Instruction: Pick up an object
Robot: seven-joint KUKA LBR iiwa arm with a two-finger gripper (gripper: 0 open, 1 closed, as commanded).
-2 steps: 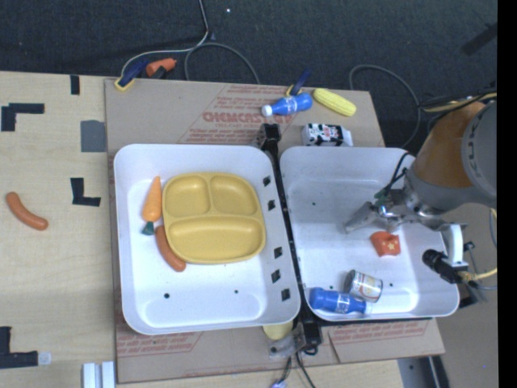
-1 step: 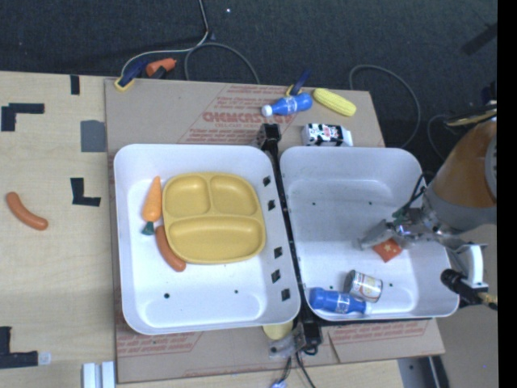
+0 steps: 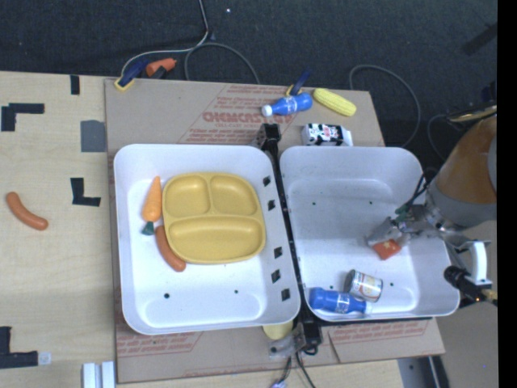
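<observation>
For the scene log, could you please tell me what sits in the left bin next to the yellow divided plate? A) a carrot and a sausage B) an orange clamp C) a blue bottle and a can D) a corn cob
A: a carrot and a sausage lie along the left side of the yellow divided plate in the left bin.

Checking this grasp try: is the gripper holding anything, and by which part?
Cannot be told. The gripper sits right at a small orange-red object in the right bin, but contact is unclear.

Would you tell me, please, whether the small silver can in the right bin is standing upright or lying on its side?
Lying on its side. The silver can shows its long side to the camera, resting on the right bin's floor beside the blue bottle, which also lies flat.
</observation>
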